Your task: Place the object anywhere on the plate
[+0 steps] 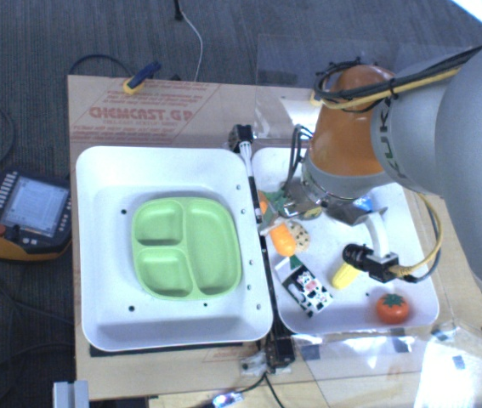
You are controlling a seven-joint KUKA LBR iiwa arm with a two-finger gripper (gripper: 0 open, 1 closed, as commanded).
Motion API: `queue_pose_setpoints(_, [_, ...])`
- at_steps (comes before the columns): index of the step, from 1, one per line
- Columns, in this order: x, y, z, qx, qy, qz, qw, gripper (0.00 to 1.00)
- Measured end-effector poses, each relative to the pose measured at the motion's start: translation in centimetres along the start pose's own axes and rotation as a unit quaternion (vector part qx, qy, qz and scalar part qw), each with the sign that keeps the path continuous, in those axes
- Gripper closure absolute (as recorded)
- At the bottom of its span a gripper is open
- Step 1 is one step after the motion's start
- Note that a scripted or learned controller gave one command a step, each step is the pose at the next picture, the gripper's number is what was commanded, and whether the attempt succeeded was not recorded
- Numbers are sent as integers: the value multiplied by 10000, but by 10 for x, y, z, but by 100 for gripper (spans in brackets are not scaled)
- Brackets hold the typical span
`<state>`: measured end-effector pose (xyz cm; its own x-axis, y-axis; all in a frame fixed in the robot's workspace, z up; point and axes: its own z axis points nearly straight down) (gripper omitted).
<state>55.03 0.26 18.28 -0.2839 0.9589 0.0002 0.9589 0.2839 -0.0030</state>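
A pale green three-compartment plastic plate (186, 246) is seen lying in the middle of the left shallow white bin (96, 313), and this plate is taken as the landmark. To the right of the plate, across the divider, the right shallow white bin (419, 308) is seen, holding several small toys. Nearest the plate's right edge, an orange rounded toy fruit (284, 240) is found, with a small beige dotted piece just beside it. Lower and to the right of the plate, a black-and-white patterned block (309, 291) is seen, and farther right a yellow cylindrical toy (345, 274) and a red tomato-shaped toy (393, 307) are seen. The pincer (293, 206) of the grey arm with its orange band (347, 126) is located to the right of the plate, just above the orange fruit; whether it is apart or together cannot be told. No toy is seen resting on the plate. Both bins are carried on a brown cardboard-covered surface (138, 113).
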Motion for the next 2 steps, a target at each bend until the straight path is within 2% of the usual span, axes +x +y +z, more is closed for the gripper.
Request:
queue_pose_setpoints(1, [0, 0, 0, 0, -1, -1, 10000, 0])
queue_pose_setpoints(2, [0, 0, 0, 0, -1, -1, 10000, 0])
